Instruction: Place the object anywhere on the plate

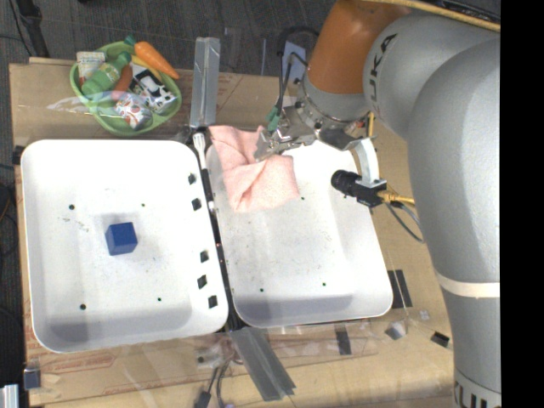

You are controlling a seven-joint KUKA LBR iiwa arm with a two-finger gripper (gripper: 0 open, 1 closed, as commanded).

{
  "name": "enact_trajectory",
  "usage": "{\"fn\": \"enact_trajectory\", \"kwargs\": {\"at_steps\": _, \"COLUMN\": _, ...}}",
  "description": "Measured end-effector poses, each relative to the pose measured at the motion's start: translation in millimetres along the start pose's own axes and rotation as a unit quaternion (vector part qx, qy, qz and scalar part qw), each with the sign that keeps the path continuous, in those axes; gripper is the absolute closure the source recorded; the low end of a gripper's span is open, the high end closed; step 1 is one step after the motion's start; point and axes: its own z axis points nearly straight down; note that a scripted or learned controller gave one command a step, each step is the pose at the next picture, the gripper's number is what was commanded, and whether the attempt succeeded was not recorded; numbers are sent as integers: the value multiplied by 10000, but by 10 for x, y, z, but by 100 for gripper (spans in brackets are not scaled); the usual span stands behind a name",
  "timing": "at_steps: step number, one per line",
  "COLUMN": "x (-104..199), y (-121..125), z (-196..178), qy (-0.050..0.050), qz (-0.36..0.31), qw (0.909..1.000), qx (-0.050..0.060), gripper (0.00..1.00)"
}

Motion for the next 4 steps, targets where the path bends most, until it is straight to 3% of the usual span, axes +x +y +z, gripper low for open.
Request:
{"fn": "enact_trajectory", "kwargs": {"at_steps": 1, "x": 533, "y": -200, "z": 74, "qy": -2, "qz": -2020, "qw": 9794, "qx": 10, "gripper": 100}}
{"fn": "enact_trajectory", "kwargs": {"at_steps": 2, "x": 926, "y": -347, "z": 47, "qy": -5, "qz": -3955, "qw": 9185, "qx": 5, "gripper": 100}}
{"fn": "enact_trajectory", "kwargs": {"at_steps": 3, "x": 1494, "y": -405, "z": 95, "qy": 0, "qz": -5717, "qw": 8205, "qx": 13, "gripper": 100}}
{"fn": "enact_trajectory", "kwargs": {"at_steps": 4, "x": 2062, "y": -574, "z": 118, "qy": -2, "qz": -6292, "qw": 7772, "qx": 14, "gripper": 100}}
